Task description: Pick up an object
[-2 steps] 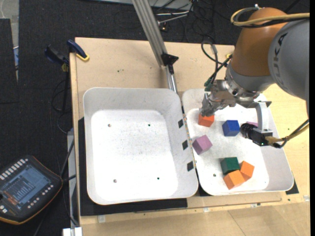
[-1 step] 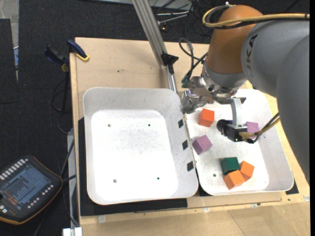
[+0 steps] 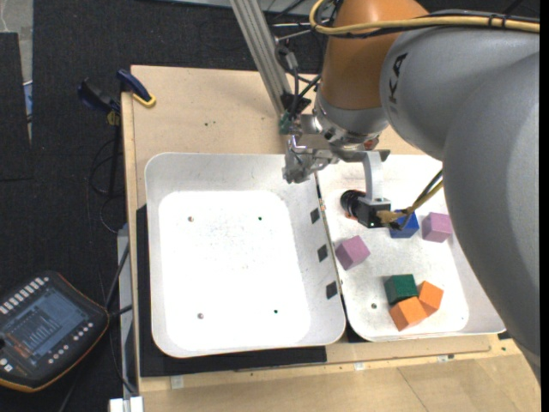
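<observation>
In the right bin (image 3: 446, 320), the orange blocks (image 3: 415, 305) lie nearest with the green block (image 3: 400, 287) touching them, two purple blocks (image 3: 352, 251) farther, the blue block (image 3: 406, 225) beyond, and the gripper (image 3: 302, 157) hangs over the bin's far left rim.

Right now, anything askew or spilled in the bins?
Nothing stands out. The blocks, purple, blue, green and orange, all lie inside the right bin; none spilled.
</observation>
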